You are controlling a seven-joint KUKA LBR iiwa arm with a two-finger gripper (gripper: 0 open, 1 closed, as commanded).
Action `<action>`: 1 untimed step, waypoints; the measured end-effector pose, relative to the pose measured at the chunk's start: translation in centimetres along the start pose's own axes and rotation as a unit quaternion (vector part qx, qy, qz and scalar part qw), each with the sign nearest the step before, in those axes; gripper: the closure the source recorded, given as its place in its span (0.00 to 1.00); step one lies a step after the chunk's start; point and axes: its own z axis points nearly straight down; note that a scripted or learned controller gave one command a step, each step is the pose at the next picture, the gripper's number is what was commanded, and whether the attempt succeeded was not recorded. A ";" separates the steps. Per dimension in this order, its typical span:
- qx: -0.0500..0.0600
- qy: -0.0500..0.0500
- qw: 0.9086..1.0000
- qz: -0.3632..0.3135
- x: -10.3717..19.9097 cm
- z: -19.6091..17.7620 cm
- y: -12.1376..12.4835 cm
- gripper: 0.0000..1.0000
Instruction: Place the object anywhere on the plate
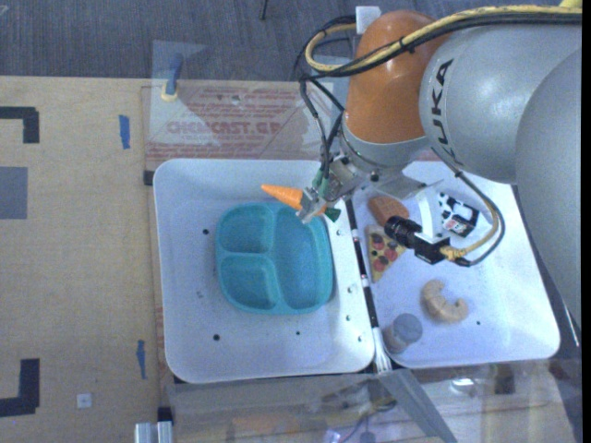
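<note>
1. The pincer (319,203) pinches the thick end of the toy carrot (284,195), it seems, though the contact is small here.
2. The carrot hangs over the teal plate (274,258)'s upper rim, in the left bin (185,247).
3. Likely light, stiff, smooth plastic; the tapered tip could slip, so a hold at the thick end suits.

This is looking like a robotics lab, a test cell rather than a home or a kitchen. A grey KUKA arm (499,81) with an orange band is reaching in from three o'clock, yellow and black cables (369,53) looping over it. Two shallow white bins (185,340) are sitting side by side on a plywood bench (74,275), which is carrying blue tape strips (124,131) and black corner marks (26,123) at nine o'clock. Grey carpet (138,7) is lying at twelve o'clock.
</note>
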 end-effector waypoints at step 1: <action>0.000 0.000 1.000 0.000 0.0 0.0 0.0 0.00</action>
